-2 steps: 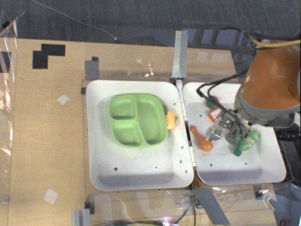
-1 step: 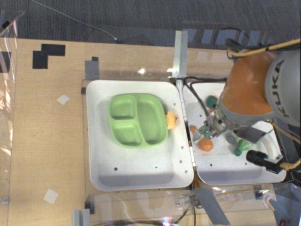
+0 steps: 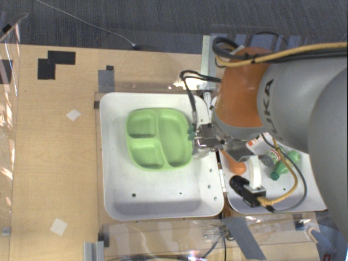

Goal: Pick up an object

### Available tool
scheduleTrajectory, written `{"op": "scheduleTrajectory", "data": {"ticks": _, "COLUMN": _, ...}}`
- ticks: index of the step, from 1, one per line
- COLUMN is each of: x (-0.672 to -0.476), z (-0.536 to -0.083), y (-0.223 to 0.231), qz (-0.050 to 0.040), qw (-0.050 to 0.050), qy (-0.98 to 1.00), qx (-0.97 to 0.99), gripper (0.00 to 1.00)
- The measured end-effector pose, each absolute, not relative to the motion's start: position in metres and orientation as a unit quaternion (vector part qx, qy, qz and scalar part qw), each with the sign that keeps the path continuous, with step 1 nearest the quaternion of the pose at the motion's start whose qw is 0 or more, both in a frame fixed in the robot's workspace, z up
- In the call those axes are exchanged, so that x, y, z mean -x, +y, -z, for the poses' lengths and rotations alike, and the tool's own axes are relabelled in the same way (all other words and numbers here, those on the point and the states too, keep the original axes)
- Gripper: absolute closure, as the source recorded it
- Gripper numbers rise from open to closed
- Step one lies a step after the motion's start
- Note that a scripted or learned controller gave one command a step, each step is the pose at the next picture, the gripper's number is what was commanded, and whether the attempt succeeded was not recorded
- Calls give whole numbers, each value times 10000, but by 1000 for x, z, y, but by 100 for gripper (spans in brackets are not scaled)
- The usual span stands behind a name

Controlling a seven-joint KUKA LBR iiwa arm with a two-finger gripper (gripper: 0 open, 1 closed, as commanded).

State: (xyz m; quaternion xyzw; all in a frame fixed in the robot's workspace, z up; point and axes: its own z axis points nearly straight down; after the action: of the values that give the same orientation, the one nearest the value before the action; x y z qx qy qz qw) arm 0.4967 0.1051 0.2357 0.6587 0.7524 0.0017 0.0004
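Green tray beside tool

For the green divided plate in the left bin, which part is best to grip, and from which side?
Grip the raised outer rim of the green divided plate, probably its right edge, coming from above with one finger inside and one outside. It lies flat in the left bin, too wide to span; the arm already stands on that side.

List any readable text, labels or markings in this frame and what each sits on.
"KUKA", partly visible, reads sideways in dark letters on the grey arm casing just beyond the orange band.
No text can be read on the green divided plate, the left white bin or the black patches on the wooden bench.
The small items in the right white bin are too small and blurred to read.
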Motion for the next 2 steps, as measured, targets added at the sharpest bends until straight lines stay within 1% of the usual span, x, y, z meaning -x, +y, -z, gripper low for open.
{"op": "scheduleTrajectory", "data": {"ticks": 1, "x": -486, "z": -168, "y": 131, "qz": 13, "qw": -7, "qy": 6558, "qx": -7549, "gripper": 100}}
{"op": "scheduleTrajectory", "data": {"ticks": 2, "x": -487, "z": -189, "y": 154, "qz": 1, "qw": -4, "qy": 5203, "qx": -8540, "gripper": 100}}
